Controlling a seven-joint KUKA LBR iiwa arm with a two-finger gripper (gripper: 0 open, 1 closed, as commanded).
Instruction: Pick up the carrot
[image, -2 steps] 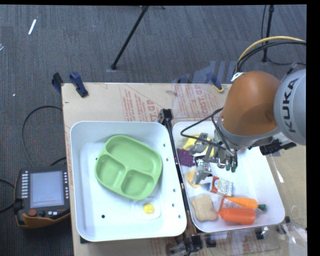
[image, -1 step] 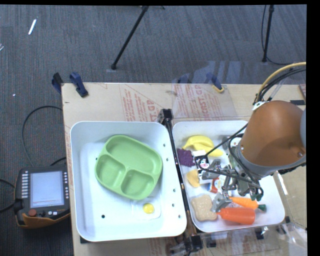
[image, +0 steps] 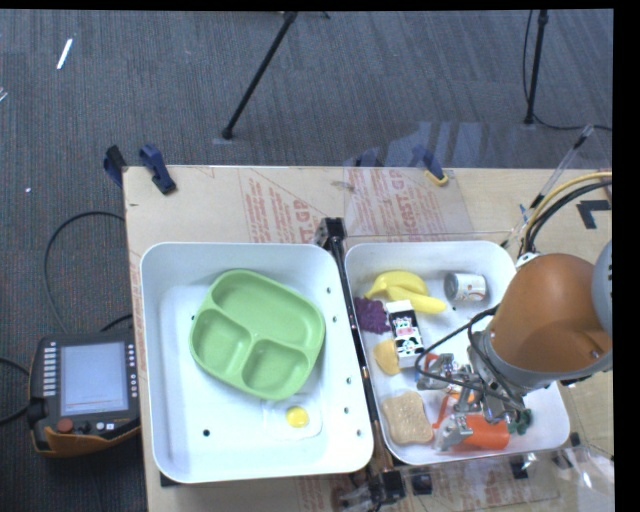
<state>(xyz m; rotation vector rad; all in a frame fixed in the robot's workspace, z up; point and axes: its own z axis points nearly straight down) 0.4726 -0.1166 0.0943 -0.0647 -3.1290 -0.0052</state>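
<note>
In the right white bin, near corner: one orange tapered carrot, lying flat, directly under the metal two-finger gripper, lowered as if for a grasp. Finger state: cannot tell. Just left: tan bread slice. Left bin: green divided plastic plate.

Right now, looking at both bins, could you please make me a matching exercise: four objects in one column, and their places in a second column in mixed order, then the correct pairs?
Objects:
1. green divided plate
2. carrot
3. banana
4. fried egg

Places:
A. near corner of the right bin, under the gripper
B. near part of the left bin, just below the plate
C. far part of the right bin
D. middle of the left bin

Pairs: 1-D, 2-A, 3-C, 4-B
</note>
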